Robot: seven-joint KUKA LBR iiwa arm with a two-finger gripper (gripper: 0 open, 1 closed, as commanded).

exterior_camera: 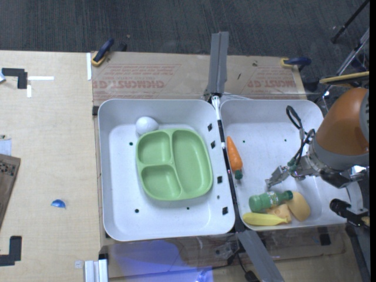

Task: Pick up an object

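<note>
A bench (47, 157) seen from above holds two shallow white bins side by side. The left bin (117, 216) contains a light green divided plate (174, 164) with three compartments, lying flat near the middle. A small white ball (146, 124) sits just beside the plate's upper left corner.

The right bin (264, 122) holds a cluster of toy foods. A carrot (234, 155) lies along the bin's left wall, orange with a green tip pointing toward the front. Near the front edge, a green bottle (269, 201) lies on its side, touching a yellow banana (264, 219) below it and a tan rounded piece (299, 206) to its right.

The grey arm with its orange band reaches in from the right. Its gripper (281, 176) hangs low over the right bin, just above the bottle. Whether the gripper is open or closed cannot be told, and nothing is visibly held.
</note>
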